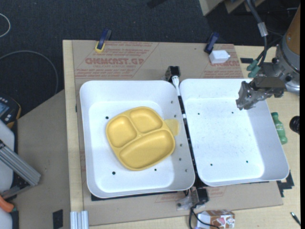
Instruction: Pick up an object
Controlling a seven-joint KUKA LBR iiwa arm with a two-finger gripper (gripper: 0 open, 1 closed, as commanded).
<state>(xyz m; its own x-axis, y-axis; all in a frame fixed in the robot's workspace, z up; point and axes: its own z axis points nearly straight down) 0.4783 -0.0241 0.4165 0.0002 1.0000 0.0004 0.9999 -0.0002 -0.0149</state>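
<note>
You are looking at the claw point(247, 100) hanging over the upper right part of the right bin point(224, 168), in the right of the frame, while the only thing worth picking, the yellow divided plate point(139, 137), is lying in the left bin point(90, 128), left of centre. So the plate is sitting well apart from the claw, away to the left and somewhat lower in the frame, across the two rims where the bins are meeting. That is the relation your next move is turning on: the arm is reaching in from the right, and it is going to have to cross the whole right bin and the divide before it is anywhere near the plate. The plate is lying flat, open side up, with its long axis running from upper left to lower right, two small compartments toward the upper left and one wide compartment toward the lower right. A small yellow scrap point(172, 126) is touching or just beside its right edge; I cannot tell which. As for the claw, you are seeing nothing between its tips, but from this slant I cannot tell whether it is spread or closed.
</note>
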